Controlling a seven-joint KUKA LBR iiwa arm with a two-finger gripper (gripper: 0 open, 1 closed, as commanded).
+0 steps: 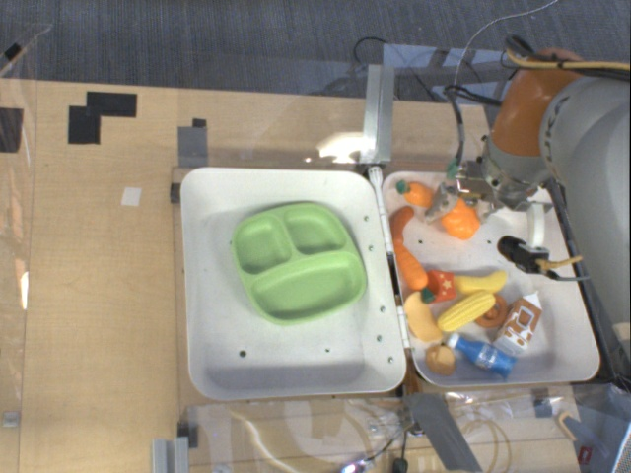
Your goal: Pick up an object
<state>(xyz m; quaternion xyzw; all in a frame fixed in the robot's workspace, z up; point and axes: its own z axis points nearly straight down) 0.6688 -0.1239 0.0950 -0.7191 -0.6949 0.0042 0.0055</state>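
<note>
Two white bins sit on the bench (89, 264); at the right bin's (577, 358) twelve o'clock, the pincer (455, 205) pinches an orange toy (460, 221).

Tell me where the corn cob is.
The corn cob lies in the right bin, toward its near side, just below the banana and above the blue bottle.
</note>
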